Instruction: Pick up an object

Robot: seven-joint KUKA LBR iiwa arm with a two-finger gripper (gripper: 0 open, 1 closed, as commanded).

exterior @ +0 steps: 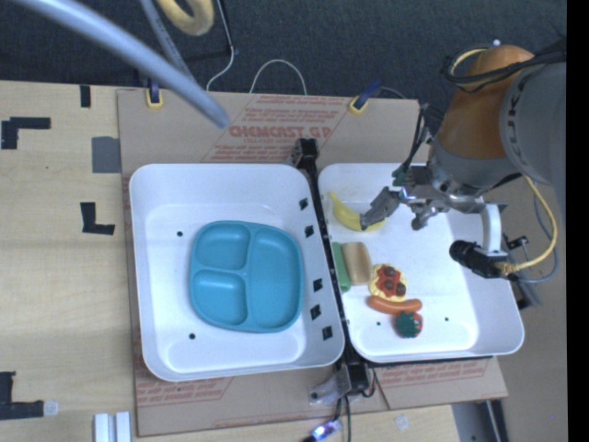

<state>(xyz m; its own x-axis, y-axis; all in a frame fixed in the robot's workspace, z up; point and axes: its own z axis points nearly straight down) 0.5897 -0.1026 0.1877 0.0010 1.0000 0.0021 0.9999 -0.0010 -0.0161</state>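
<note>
The right bin (479, 325) holds several toy foods: a yellow banana (344, 213) at its upper left, a tan and green sandwich (352, 263), a pizza slice (387, 282), a red sausage (394, 306) and a red and green berry (409, 324). My gripper (398, 215) hangs over the upper part of this bin, just right of the banana. Its fingers are spread open with nothing between them. The left fingertip (373, 217) sits close beside the banana's right end.
A blue divided plate (247, 276) lies in the left bin (147, 247). A black divider (317, 238) runs between the bins. The grey and orange arm (488, 109) comes in from the upper right, with cables (488, 258) hanging at the right bin's edge.
</note>
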